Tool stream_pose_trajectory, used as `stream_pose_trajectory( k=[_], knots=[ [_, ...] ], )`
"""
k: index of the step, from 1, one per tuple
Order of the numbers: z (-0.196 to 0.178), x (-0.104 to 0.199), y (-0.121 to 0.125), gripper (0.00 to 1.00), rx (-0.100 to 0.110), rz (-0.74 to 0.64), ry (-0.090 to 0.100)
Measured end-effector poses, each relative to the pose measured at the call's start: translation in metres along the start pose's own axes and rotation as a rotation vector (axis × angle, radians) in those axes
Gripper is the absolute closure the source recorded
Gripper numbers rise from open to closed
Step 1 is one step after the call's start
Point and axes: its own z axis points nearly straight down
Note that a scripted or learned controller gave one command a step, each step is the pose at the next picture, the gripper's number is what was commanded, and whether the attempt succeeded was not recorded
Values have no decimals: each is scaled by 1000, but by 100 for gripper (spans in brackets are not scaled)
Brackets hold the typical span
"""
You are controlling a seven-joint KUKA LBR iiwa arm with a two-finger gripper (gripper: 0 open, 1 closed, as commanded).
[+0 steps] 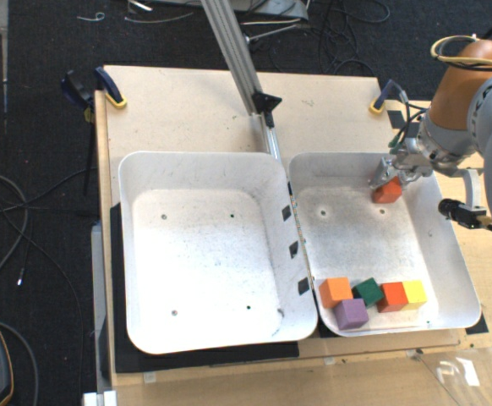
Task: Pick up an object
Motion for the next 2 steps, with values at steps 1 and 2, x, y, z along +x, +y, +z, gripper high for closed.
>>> stream_pose_trajectory(
  k=[1,2],
  knots=[
    [-16,73,0,100,-1,-2,2],
    [-94,162,6,100,-8,-4,2]
  ],
)
